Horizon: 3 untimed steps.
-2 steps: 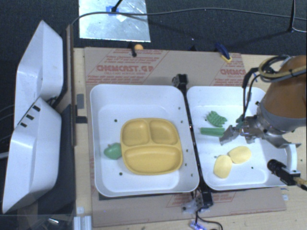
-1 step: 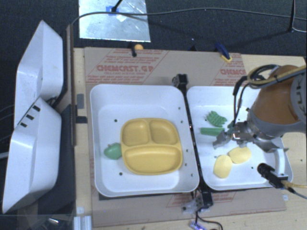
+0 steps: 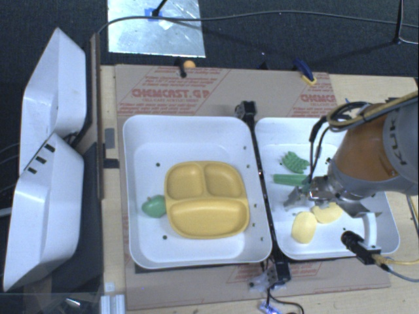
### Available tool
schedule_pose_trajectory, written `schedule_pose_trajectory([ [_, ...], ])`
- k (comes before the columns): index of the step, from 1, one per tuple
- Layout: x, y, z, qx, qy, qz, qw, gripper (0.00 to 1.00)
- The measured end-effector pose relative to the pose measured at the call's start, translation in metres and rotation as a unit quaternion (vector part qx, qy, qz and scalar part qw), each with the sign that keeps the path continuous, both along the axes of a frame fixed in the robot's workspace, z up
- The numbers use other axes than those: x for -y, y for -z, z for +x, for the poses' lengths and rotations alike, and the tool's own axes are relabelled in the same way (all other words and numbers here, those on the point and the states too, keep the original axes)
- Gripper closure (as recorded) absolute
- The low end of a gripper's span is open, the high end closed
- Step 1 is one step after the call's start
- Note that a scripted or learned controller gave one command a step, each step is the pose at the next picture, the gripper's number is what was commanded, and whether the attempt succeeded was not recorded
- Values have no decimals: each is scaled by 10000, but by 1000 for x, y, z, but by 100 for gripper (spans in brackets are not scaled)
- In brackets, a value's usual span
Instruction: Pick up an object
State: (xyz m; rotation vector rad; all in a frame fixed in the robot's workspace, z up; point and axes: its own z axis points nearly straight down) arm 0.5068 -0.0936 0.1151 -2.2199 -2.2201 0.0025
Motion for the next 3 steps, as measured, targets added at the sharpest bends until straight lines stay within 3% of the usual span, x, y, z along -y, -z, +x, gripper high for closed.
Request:
schedule_pose_trajectory([
  [1, 0, 31, 1, 19, -2, -2, 10000, 0],
  [2, 0, 20, 1, 25, 0, -3, 10000, 100],
  [3, 1, -35, -7, 38, 0, -4, 10000, 100],
])
